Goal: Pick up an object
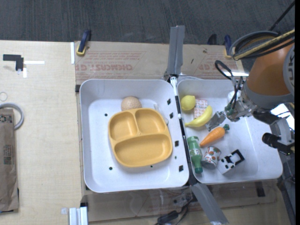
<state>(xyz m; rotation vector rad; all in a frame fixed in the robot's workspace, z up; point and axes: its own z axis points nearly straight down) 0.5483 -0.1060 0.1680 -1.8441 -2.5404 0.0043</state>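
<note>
right now the gripper hangs low in the right bin, just above the carrot and beside the banana; can't tell its state. lemon sits behind, divided yellow plate in left bin.

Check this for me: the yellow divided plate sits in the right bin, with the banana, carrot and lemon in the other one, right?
Not quite. The camera view shows the yellow divided plate in the left bin, not the right. The banana, carrot and lemon lie in the right bin.
</note>
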